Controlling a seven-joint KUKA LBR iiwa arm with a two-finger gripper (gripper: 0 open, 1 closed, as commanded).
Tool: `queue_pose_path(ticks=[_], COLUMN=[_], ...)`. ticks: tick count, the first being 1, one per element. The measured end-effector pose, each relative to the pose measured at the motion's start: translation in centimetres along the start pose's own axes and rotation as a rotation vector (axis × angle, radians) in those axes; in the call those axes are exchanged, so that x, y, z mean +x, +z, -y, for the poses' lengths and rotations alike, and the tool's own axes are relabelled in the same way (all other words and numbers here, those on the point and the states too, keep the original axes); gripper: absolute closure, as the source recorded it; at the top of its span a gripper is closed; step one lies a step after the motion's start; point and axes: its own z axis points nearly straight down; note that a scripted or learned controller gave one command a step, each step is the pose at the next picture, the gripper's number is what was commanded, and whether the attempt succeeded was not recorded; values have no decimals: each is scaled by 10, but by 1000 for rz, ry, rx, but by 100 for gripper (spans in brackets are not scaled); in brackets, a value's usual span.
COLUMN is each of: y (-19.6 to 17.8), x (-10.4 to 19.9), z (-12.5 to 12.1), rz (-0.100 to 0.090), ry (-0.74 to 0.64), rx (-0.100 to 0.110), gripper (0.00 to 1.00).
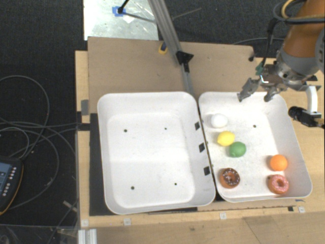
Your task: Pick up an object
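The right bin (284, 117) holds several small objects: a white ball (219, 120), a yellow lemon (226, 138), a green ball (237, 149), an orange (278, 162), a chocolate donut (229, 177) and a pink donut (278, 184). My gripper (257, 93) hangs over the bin's far edge, above and to the right of the white ball. Its two fingers are spread apart with nothing between them.
The left bin (109, 136) lies beside the right one, joined by black clips along the shared edge. A grey tripod pole (167, 24) slants down to the bench behind the bins. Cables and a pendant lie on the floor at left.
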Motion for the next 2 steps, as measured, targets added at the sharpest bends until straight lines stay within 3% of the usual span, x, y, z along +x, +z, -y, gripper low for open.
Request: queue_pose_path(ticks=[1, 2], y=[-3, 47], x=[0, -5], z=[-1, -9], rz=[2, 1], ry=[-2, 1], rx=[-4, -1], gripper=[0, 0])
